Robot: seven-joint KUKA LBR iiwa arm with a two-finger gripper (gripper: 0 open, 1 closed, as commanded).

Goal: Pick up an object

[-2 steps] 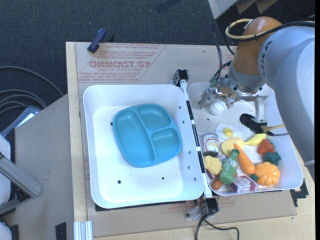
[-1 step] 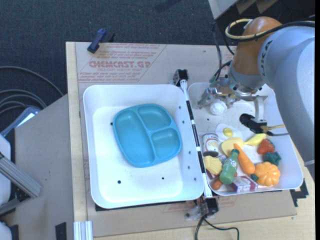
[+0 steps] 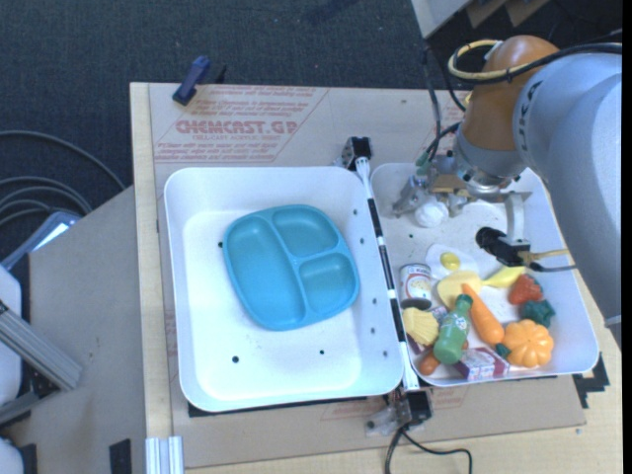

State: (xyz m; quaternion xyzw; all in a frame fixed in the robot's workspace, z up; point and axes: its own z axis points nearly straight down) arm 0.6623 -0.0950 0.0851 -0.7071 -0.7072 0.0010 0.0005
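My gripper (image 3: 433, 197) is low over the far end of the right bin (image 3: 568, 265), its fingers spread apart. A small white round object (image 3: 430, 214) lies on the bin floor right beneath them, not gripped. Toward the near end of the bin is a pile of toy food: a carrot (image 3: 484, 319), a green bottle (image 3: 451, 339), an orange pumpkin (image 3: 526, 343), a corn cob (image 3: 419, 326), a small can (image 3: 417, 286), a red piece (image 3: 526, 289) and a yellow piece (image 3: 450, 261).
The left bin (image 3: 197, 215) holds a blue divided plate (image 3: 291, 265). A ridge (image 3: 380, 255) separates the two bins. A blue object (image 3: 191, 80) lies on the bench's far left corner. The grey arm (image 3: 583, 136) covers the right bin's far right side.
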